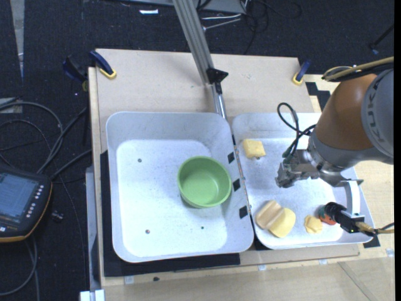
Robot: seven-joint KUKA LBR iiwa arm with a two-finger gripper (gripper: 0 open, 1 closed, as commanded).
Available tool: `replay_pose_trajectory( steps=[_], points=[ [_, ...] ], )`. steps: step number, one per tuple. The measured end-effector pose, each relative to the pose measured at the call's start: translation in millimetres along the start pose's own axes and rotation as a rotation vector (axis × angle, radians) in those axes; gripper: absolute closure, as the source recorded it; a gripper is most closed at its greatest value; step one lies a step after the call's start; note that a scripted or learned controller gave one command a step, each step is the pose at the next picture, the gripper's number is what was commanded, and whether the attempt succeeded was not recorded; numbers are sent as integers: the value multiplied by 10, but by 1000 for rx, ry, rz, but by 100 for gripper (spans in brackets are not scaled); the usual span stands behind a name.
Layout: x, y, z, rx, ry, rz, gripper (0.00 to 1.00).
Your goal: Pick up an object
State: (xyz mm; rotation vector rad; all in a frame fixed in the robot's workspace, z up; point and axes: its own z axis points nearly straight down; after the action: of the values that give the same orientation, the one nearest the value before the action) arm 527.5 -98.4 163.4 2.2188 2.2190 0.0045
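Pincer [285, 179] hangs over right bin [276, 127], grip state unclear; pale yellow block [254, 148], perhaps foam, lies nearby.

Two shallow white bins, the left bin [125, 231] and the right bin [266, 125], sit side by side on a tan bench [163, 80] ringed by dark floor, with a handheld control pendant [19, 199] and trailing cables [37, 115] at left.
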Motion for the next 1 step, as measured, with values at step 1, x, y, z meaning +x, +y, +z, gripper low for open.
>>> replay_pose_trajectory(
  steps=[1],
  points=[
    [51,-18,-435,1,0,-1,100]
  ],
)
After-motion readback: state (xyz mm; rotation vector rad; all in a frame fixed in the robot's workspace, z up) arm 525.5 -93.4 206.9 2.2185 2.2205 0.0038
